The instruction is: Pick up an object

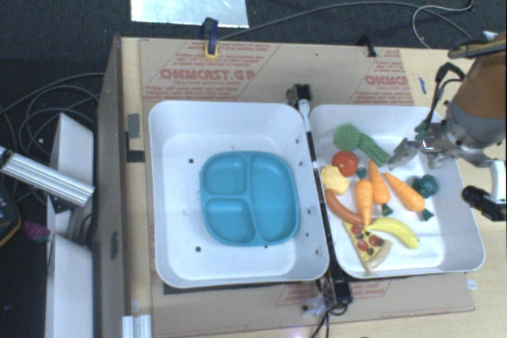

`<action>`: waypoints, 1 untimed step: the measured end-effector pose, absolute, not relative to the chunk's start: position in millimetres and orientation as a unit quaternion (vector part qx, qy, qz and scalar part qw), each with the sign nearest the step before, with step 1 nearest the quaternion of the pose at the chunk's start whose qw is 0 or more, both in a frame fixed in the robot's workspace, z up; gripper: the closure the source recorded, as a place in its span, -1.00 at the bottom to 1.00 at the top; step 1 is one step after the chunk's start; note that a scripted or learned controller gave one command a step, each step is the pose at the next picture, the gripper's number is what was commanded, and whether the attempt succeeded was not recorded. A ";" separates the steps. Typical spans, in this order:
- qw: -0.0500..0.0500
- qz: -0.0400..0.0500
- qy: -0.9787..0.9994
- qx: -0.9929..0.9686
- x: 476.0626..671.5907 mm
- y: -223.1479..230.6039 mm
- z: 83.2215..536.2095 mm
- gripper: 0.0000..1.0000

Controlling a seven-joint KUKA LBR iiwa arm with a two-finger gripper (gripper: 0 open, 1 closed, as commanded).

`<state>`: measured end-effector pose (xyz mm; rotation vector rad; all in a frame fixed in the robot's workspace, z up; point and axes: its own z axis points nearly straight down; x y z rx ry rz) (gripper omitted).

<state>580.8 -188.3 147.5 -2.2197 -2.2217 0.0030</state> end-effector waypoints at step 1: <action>-0.010 -0.007 -0.707 -0.707 545.6 -130.3 100.3 -1.00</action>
